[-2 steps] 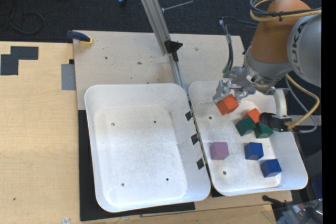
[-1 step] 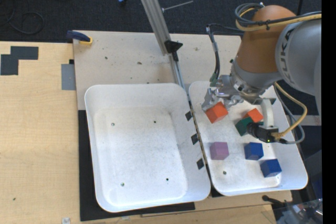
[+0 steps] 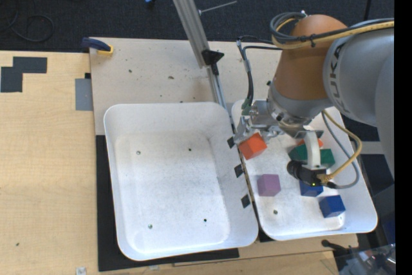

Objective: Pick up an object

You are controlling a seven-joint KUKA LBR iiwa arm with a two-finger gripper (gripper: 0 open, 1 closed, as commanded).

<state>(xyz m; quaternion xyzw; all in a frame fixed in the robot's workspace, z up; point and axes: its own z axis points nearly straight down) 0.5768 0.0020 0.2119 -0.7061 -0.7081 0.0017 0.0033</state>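
My gripper [image 3: 253, 137] hangs over the left rim of the right bin [image 3: 358, 223], under the orange-banded wrist. An orange block [image 3: 252, 145] sits tilted between its metal fingers, and the gripper is shut on it. The block overlaps the strip between the two bins and looks raised off the floor. On the right bin's floor lie a purple block [image 3: 268, 185], a green block [image 3: 313, 155] and two blue blocks [image 3: 311, 188] [image 3: 332, 205]. The arm's body hides the far part of the right bin.
The left bin [image 3: 167, 177] lies beside the right one, its floor only speckled. A slanted aluminium bar [image 3: 190, 19] rises behind the bins and ends near the gripper. Cables loop from the wrist over the green block. A blue clamp [image 3: 96, 45] sits at the bench's far left corner.
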